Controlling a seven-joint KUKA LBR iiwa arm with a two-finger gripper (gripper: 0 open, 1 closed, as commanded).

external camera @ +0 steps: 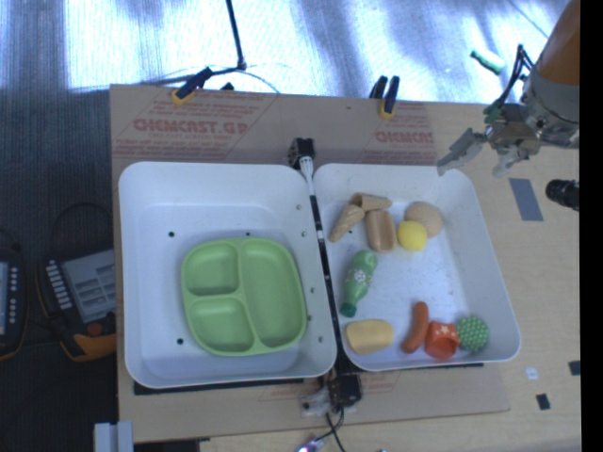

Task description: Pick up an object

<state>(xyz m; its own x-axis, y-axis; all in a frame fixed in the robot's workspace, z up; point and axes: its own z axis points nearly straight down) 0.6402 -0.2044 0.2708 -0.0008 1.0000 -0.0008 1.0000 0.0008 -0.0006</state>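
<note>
- Two white bins: left bin (151,252), right bin (490,281), filling mid-frame.
- Green divided plate (245,295) lies in the left bin.
- Gripper (485,151) hangs at upper right, above the right bin's far rim, fingers spread apart, holding nothing.
- Green bottle (359,282) lies mid-right bin.
- Yellow ball (412,235), sausage (415,327) and green ball (473,332) lie nearby.

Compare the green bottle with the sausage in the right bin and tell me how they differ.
The green bottle is green with a pale label; the sausage is orange-red and plain. The bottle is the bigger and thicker of the two, the sausage thin. The bottle lies alone near the bin's middle, while the sausage lies near the front edge beside a red piece. Both lie flat on a slant in the right bin.
</note>
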